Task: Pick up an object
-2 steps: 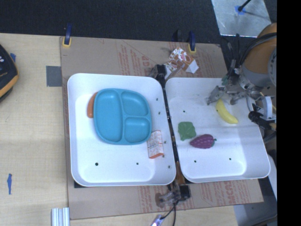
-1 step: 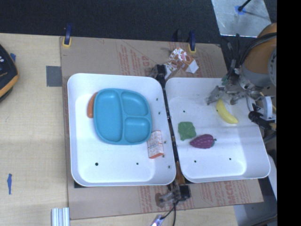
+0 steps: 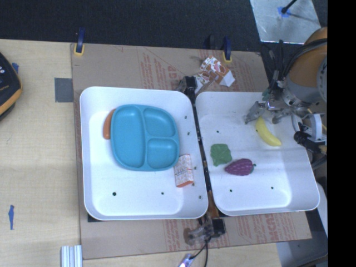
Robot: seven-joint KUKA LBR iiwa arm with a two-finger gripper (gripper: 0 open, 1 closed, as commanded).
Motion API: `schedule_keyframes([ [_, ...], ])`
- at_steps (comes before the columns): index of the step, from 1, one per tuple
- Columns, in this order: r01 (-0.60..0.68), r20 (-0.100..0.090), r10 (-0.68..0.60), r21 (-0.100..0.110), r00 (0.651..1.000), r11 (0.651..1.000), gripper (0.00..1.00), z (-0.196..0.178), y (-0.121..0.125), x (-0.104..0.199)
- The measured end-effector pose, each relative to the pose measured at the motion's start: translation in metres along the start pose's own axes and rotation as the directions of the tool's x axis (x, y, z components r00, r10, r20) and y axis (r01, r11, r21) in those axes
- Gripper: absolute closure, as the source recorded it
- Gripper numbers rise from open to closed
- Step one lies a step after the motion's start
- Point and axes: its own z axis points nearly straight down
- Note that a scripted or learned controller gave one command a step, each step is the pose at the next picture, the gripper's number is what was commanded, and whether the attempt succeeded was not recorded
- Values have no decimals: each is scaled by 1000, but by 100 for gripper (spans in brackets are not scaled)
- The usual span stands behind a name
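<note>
Banana (image 3: 268, 133) near bin (image 3: 261, 207) edge; claw (image 3: 261, 111) beside — touching

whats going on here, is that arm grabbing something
Not yet. The arm's gripper hangs low over the right bin, just beside the upper end of the banana, with nothing held. A green piece and purple grapes lie nearer the front. The left bin holds a blue divided plate.

Right bin's (image 3: 311, 202) front lies open; banana (image 3: 267, 133), green lump (image 3: 221, 153), grapes (image 3: 240, 167) crowd its middle.
</note>
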Motion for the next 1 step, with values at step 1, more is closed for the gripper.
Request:
schedule_keyframes([
  [1,0,0,0,0,1000,1000,0,0,0,0],
])
